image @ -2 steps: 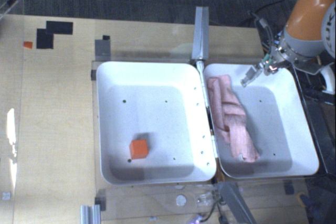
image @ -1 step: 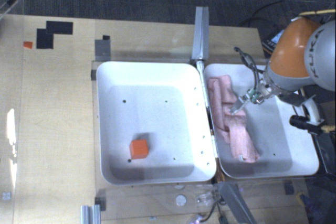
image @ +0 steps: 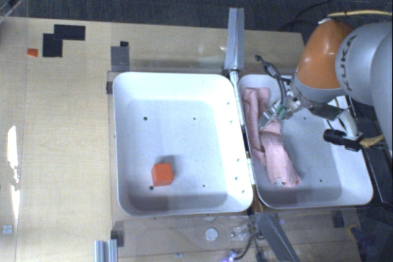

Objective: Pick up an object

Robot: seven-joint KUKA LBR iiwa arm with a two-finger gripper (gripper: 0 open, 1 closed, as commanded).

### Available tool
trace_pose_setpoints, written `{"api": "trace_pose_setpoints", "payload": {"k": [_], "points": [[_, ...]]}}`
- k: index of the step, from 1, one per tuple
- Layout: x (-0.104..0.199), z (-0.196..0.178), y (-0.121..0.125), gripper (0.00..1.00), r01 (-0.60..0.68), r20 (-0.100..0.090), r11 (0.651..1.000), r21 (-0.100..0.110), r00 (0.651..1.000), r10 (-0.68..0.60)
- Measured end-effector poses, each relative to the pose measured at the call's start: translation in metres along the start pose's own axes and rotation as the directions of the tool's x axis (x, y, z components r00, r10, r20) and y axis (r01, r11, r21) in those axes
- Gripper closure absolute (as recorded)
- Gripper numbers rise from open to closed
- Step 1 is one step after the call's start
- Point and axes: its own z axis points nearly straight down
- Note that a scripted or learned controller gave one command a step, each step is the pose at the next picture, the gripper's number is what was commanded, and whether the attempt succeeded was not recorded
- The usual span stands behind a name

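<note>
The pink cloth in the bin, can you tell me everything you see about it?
The pink cloth looks soft and crumpled, bunched into a long strip. It lies in the right bin, along its left wall, running from the far corner down toward the near edge. The gripper is right at its upper part, seemingly touching it. The cloth rests on the bin floor.

Left bin (image: 184,95) lies open around the orange block (image: 163,174); pink cloth (image: 270,144) crowds the right bin's (image: 344,193) left side.
</note>
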Motion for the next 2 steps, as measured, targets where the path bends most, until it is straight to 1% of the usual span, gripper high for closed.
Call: {"api": "trace_pose_setpoints", "payload": {"k": [1, 2], "points": [[0.0, -0.012, 0.003, 1.0, 0.0, 0.003, 1.0, -0.006, 1.0, 0.0], [-0.008, -0.095, 0.054, 1.0, -0.318, -0.001, 0.948, 0.004, 0.948, 0.318]]}}
